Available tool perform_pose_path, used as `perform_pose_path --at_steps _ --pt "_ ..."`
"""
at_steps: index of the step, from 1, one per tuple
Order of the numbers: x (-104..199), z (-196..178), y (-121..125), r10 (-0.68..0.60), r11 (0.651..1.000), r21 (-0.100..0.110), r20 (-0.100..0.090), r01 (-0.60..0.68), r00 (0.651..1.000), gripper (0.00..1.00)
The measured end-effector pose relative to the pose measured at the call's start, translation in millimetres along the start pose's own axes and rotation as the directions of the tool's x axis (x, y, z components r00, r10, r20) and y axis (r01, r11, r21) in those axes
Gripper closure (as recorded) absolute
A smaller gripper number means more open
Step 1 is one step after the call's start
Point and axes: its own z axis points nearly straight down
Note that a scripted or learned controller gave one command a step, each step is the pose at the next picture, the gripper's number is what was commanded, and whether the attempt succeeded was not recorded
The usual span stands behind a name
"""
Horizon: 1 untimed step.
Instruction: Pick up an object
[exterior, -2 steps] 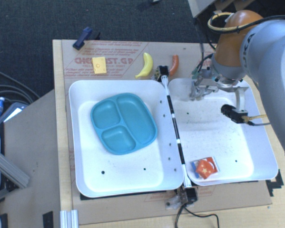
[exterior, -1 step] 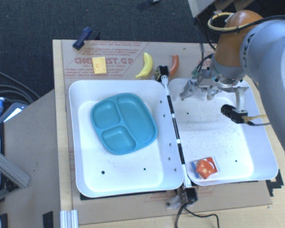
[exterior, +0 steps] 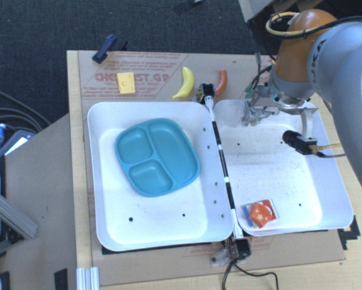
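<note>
Right of the blue plate point(exterior: 156, 156), across the black strip point(exterior: 220, 156) where the two white bins meet, the gripper point(exterior: 252, 116) hangs low over the far left corner of the right bin point(exterior: 289, 180), pointing down at bare white floor. Whether it is apart or together cannot be told from this slanting view, and nothing shows in its grasp. The grey arm point(exterior: 344, 59) comes in from further right of the plate, with its orange band point(exterior: 301, 35) just above the wrist. The plate itself has three compartments and lies flat in the left bin point(exterior: 168, 216), a little toward that bin's far side and turned somewhat askew to its walls. To the right of the plate and nearer the camera, an orange-and-white packet point(exterior: 260, 212) lies in the right bin's near left corner, close to the strip and well apart from the gripper. Beyond the plate, outside both bins, the brown worktop point(exterior: 144, 65) carries a yellow banana point(exterior: 184, 83) and, just right of it, a slim orange-red piece point(exterior: 221, 82). Beyond the plate and slightly to its left sits a small yellow square point(exterior: 126, 84), and further out that way a dark blue thing point(exterior: 104, 49) rests at the worktop's far edge.
</note>
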Motion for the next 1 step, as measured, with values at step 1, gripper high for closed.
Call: perform_pose_path --at_steps 1 --pt "0.0 0.1 -0.1 0.000 1.000 0.000 0.000 0.000 1.000 0.00"
